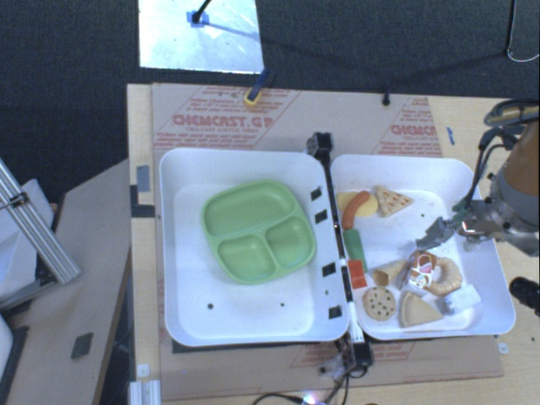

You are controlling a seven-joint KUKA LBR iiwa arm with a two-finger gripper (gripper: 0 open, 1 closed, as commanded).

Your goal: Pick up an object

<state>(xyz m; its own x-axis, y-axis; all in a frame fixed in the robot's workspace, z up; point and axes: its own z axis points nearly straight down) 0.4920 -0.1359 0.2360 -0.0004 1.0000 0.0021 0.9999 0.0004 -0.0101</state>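
The right bin holds several toy foods: a red and yellow sausage piece, a pizza slice, a green block, a small red block, a cookie, a glazed doughnut and a tan wedge. My gripper hangs over the middle right of this bin, just above the doughnut, reaching in from the right. I see nothing between its fingers.
The left bin holds a green divided plate. A black divider with clips runs between the bins. Cardboard lies under both bins, and a shiny metal sheet lies beyond the bench.
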